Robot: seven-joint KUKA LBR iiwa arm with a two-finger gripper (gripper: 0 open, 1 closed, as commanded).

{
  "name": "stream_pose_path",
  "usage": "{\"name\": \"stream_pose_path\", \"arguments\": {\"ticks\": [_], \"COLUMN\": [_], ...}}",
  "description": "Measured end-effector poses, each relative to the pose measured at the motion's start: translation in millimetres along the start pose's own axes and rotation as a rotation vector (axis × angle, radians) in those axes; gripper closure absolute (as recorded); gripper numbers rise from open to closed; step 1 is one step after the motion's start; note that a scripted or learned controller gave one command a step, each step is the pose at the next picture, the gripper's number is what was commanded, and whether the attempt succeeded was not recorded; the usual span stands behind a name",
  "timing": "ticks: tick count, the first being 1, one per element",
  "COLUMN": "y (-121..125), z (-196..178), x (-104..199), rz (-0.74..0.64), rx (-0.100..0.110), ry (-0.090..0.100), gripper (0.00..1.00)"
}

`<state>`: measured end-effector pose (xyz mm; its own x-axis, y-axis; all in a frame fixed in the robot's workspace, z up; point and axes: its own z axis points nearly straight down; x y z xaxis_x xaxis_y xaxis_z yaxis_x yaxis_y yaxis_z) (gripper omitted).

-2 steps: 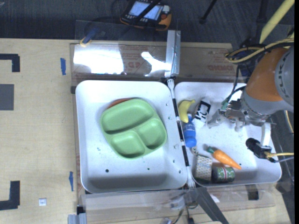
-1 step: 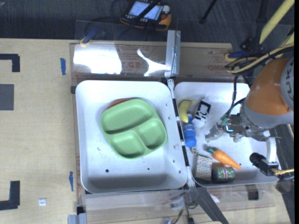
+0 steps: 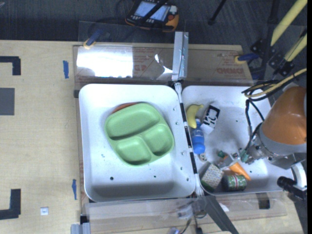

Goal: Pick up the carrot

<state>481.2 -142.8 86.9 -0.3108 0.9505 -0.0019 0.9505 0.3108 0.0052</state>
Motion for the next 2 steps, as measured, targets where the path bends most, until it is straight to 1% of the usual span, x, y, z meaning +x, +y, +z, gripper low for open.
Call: {"name": "stream_pose_path", "arguments": {"ticks": [1,2], "y": [1.6,19.7], "z": [-10.7,-0.2], "x": [-0.1,14.9], "rz": [0.000,0.081], "rx": [-0.005,0.001], "ry": [-0.002,-0.002], "gripper": [1.00,1.00]}}
